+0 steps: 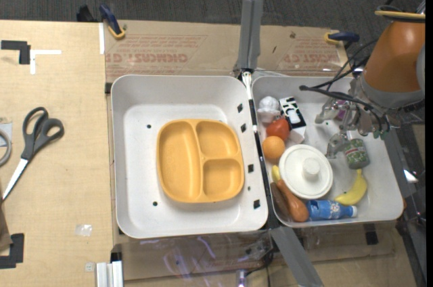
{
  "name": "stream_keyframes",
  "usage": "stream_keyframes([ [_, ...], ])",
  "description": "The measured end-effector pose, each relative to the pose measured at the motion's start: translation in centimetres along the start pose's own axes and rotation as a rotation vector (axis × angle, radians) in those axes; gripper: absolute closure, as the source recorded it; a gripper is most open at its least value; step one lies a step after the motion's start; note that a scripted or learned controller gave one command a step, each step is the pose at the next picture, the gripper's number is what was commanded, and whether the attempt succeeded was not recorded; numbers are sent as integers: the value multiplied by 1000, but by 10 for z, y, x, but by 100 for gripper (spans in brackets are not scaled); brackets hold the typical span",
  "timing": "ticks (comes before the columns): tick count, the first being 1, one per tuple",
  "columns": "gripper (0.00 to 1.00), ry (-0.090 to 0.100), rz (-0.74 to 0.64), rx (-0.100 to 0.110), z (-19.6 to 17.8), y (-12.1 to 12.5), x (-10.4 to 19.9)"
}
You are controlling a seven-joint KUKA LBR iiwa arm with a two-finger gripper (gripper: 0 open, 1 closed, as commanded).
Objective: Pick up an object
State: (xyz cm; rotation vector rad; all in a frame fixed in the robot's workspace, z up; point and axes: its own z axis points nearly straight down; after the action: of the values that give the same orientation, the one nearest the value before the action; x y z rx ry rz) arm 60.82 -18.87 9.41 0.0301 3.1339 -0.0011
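Camera view, gripper (340,138): we cannot tell the fingers' state.
Right bin (391,201): we count banana (353,191), white lid (306,170), orange (273,147).
Left bin (128,164): yellow divided plate (200,160).

Bench (54,211): I see a pale wooden top, with a brown cardboard sheet (176,49) laid along its far side.
Left bin (128,164): sits directly on the bench, white and shallow, touching its neighbour along the middle seam.
Right bin (389,204): beside it on my right, also white.
Scissors (30,140): black-handled, lying flat on the bare wood well left of the bins, blades pointing toward me.
Clamps (111,20): blue, at the cardboard's far corners.
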Motion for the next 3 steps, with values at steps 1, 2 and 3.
stream_keyframes([
  [1, 0, 1, -17, 1, -1, -34, 18],
  [2, 0, 5, 81, 0, 1, -24, 65],
  [3, 100, 0, 77, 1, -10, -23, 63],
])
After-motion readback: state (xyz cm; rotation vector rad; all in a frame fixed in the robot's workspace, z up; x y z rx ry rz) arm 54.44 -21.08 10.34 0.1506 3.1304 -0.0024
